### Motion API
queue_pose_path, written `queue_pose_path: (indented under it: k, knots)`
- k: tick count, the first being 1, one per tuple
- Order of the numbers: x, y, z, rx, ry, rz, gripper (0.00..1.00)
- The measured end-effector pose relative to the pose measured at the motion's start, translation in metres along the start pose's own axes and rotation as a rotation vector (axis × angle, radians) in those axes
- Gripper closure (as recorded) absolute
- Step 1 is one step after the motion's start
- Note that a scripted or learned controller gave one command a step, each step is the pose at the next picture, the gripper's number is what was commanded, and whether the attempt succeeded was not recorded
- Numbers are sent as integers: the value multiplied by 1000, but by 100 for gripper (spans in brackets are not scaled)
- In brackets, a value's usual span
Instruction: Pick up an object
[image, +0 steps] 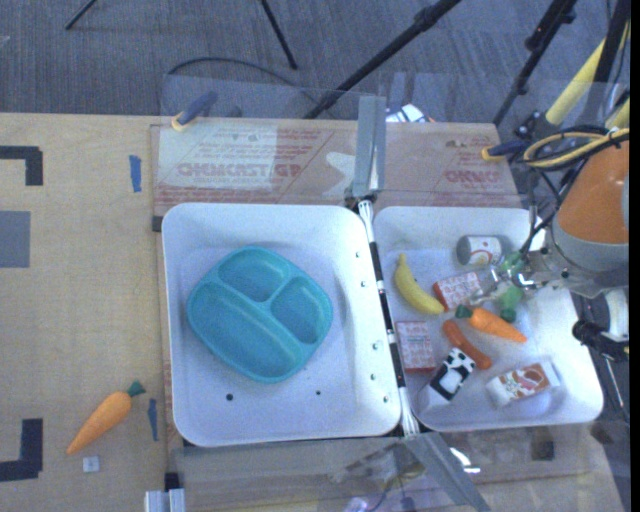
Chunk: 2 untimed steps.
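Observation:
The right bin (585, 400) holds several toy foods: a yellow banana (415, 288), a small can (480, 248), a red box (458, 290), an orange carrot (495, 323) with a green top, a second orange piece (467, 343), a red-and-white packet (415, 345), a black-and-white carton (452, 372) and a white carton with red print (522, 385). My gripper (512, 277) reaches in from the right and hangs low over the bin's middle right. It sits just above the carrot's green end and beside the red box. Nothing is visibly lifted.
The left bin (190, 240) contains a teal divided plate (262, 312). A loose carrot (100, 420) lies on the wooden bench at the lower left, outside the bins. Cables and the arm's orange band (598, 205) crowd the right edge. A metal divider (385, 320) separates the bins.

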<state>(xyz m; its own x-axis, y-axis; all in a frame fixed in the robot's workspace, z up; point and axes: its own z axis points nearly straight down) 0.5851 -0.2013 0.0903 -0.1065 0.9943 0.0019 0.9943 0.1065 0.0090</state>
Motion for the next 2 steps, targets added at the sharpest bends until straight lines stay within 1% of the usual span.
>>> queue_pose_path:
  k: [1,2]
  knots:
    - [-2,1,-10,-5,-4,3,100]
    - [36,88,-128,14,-3,64,100]
